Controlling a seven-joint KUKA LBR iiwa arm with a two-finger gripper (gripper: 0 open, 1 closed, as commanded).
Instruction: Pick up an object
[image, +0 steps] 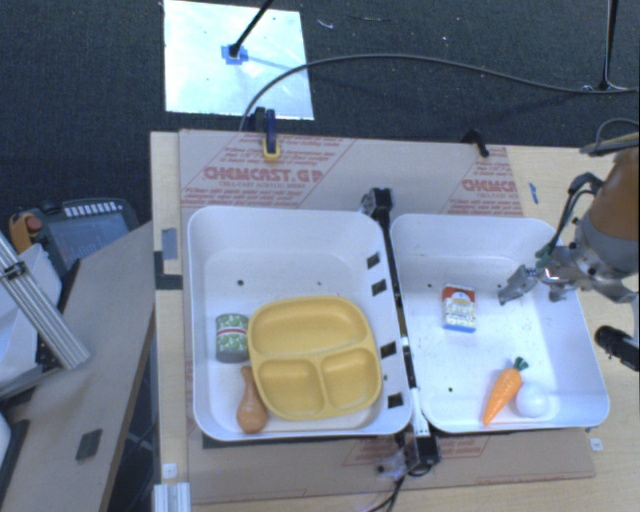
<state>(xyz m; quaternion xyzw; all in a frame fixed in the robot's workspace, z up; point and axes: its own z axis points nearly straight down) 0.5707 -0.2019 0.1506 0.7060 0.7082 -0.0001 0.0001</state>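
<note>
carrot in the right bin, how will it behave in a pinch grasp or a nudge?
The carrot tapers to a point, so fingers may slide toward the thin end. It looks like a light, rigid toy. It lies against a white ball; a nudge would probably send that ball rolling, and the carrot may pivot. The gripper hovers apart from it.

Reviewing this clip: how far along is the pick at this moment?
Nothing looks picked yet. The gripper hangs over the right bin, beside but apart from the small red and white box, with nothing visible between its fingers. The toy carrot and white ball lie together near the bin's front edge. Closing on an object and lifting it are both left.
</note>
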